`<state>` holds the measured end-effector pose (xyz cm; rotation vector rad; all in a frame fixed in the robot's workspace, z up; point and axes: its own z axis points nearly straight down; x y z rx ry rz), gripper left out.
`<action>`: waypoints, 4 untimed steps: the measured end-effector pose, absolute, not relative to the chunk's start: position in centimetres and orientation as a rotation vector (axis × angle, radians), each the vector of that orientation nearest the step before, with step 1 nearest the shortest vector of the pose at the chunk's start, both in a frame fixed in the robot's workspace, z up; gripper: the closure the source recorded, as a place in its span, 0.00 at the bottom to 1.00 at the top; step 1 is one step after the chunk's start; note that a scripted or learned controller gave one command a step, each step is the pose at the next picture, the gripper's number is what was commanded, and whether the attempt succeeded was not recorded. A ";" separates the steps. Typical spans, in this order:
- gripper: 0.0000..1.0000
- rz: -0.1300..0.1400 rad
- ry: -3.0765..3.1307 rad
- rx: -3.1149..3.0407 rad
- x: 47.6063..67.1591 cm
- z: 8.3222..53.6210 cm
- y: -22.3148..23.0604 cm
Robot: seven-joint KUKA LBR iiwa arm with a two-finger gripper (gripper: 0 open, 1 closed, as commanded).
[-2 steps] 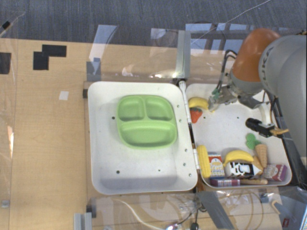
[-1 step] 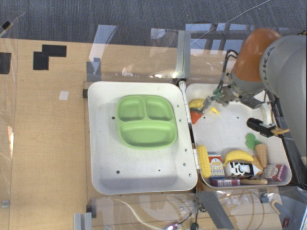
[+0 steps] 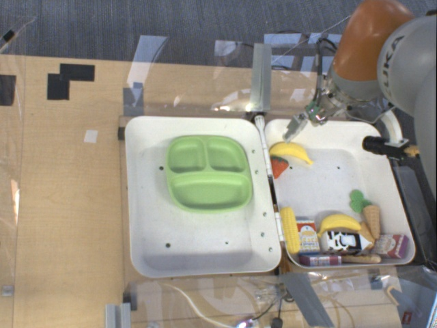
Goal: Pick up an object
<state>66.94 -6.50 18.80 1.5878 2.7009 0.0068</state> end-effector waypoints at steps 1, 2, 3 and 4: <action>0.00 0.006 2.745 1.513 67.0 18.7 -3.6; 0.00 0.008 2.775 1.445 65.0 9.0 -9.8; 1.00 0.017 2.771 1.439 65.3 10.4 -9.6; 1.00 0.007 2.653 1.668 64.6 18.7 -6.8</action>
